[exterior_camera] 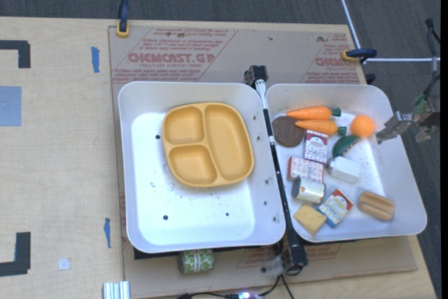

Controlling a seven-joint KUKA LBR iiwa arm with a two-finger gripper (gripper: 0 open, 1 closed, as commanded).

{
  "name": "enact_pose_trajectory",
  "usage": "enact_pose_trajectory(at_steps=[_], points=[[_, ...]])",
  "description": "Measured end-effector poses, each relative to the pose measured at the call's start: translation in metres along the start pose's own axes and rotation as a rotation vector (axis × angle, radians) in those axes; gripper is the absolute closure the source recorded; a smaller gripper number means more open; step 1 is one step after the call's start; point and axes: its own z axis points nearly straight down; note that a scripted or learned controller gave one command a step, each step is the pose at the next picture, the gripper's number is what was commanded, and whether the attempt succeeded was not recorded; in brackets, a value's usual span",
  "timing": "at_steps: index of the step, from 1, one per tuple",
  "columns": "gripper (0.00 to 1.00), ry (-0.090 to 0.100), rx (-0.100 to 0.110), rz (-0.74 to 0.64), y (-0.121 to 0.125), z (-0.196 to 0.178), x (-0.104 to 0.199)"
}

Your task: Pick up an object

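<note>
left bin (140, 171): holds a yellow tray (208, 143) with three compartments, nothing in them; a few dark specks on the bin floor.
can (196, 261): lies on the bench just below the left bin's front edge.
right bin (409, 199): holds all the loose items, so the thing to pick is somewhere in here.
right bin, rear: brown disc (285, 131), two carrots (311, 113), orange ball (362, 125), green piece (344, 145).
right bin, middle and front: red-and-white packs (315, 148), white block (344, 169), small tin (309, 189), yellow wedge (309, 219), small carton (336, 207), bread roll (376, 205).
gripper (386, 132): at the right bin's right rim, just beside the orange ball; its fingers look slightly apart with nothing between them.
step: approach, nothing grasped yet by my reading.
next move: needs the fingers brought down around one item; the ball is nearest but round and may roll away.
</note>
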Motion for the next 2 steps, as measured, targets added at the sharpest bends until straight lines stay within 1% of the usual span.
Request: enact_pose_trajectory(at_steps=[1,2], points=[[0.0,-0.001,-0.004,0.001,0.01,0.126,0.012],[0.0,-0.003,-0.011,0.0,0.062,0.154,0.06]])
